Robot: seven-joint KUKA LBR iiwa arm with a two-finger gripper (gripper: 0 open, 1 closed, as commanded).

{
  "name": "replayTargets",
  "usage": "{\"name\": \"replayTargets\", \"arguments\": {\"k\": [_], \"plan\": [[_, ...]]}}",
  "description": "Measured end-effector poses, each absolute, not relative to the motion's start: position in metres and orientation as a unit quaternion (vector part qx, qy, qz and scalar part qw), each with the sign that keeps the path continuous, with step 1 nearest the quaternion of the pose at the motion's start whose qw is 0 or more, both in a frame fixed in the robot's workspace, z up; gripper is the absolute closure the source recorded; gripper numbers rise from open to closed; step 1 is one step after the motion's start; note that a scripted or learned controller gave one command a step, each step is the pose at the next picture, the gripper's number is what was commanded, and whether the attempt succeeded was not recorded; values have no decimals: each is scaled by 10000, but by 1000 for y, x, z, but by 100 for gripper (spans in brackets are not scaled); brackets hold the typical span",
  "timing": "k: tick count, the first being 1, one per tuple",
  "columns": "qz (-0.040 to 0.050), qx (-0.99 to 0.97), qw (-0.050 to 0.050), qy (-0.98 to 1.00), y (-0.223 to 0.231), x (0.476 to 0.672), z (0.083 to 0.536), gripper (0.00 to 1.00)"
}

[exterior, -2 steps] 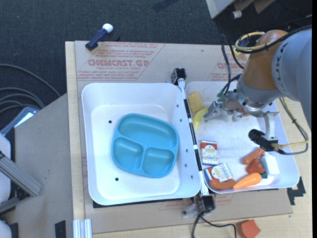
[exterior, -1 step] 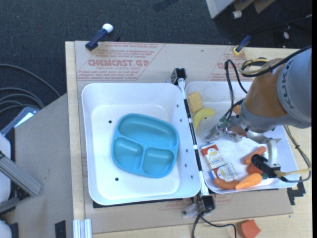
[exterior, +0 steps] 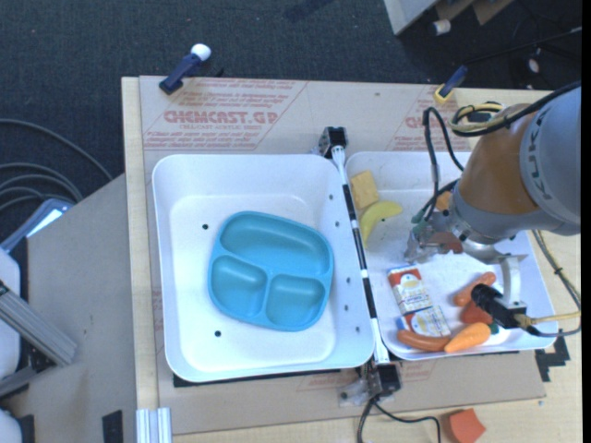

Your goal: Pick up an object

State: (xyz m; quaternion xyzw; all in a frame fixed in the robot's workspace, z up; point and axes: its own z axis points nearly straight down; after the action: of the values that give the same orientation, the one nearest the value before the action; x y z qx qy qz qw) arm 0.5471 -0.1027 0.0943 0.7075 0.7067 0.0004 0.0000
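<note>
My gripper hangs low in the middle of the right bin, under the grey and orange arm. A yellow banana lies just to its left, and a yellow block sits above that. A small red and white carton lies just below the gripper. Along the bin's front edge lie a brown sausage and an orange carrot. An orange piece rests near them. A bit of red shows beside the gripper; what it belongs to is unclear.
The left bin holds a blue divided plate. A black bar runs between the two bins. Cables loop off the arm above the right bin. A blue-handled tool lies at the bench's back left.
</note>
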Motion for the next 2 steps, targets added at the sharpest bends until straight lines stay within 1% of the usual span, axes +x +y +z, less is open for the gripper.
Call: {"name": "replayTargets", "arguments": {"k": [1,2], "plan": [[3,7075,-2,7067,-103,547,94,0],[-7,7074,-14,7068,-104,505,84,0]]}}
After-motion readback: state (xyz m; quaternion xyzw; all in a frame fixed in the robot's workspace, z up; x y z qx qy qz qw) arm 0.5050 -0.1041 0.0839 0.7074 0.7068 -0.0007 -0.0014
